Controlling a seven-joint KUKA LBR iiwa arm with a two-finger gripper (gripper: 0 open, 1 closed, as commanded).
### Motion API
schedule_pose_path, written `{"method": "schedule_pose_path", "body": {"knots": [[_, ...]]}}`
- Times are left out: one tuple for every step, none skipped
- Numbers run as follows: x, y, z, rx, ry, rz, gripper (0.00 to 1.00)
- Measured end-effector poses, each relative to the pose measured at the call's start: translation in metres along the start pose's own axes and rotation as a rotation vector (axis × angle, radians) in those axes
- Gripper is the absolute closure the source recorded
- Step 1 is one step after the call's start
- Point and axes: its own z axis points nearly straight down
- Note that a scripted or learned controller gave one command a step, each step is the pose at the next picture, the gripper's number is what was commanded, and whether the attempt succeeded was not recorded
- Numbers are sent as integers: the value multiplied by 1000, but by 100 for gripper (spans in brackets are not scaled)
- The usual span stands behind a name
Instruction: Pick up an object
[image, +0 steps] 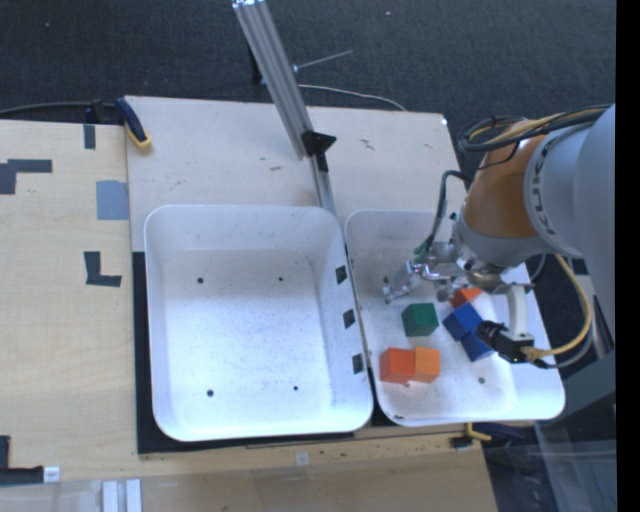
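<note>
On the pale wooden tabletop the wide shallow white left-hand bin has only speckles and a few dark dots on its floor. The smaller shallow white right-hand bin beside it carries the candidates: an orange block near its front edge, a dark green cube just behind it, a blue block to their right and a small red piece touching the blue one. The metal claw hangs low just behind the green cube, its thin prongs slightly apart with nothing between them. Every piece rests on the bin floor, so by my reading the pick is not yet made; closing on a piece and lifting it are left
</note>
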Motion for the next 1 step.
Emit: {"method": "schedule_pose_path", "body": {"knots": [[13,38,-54,-13,-1,-2,0]]}}
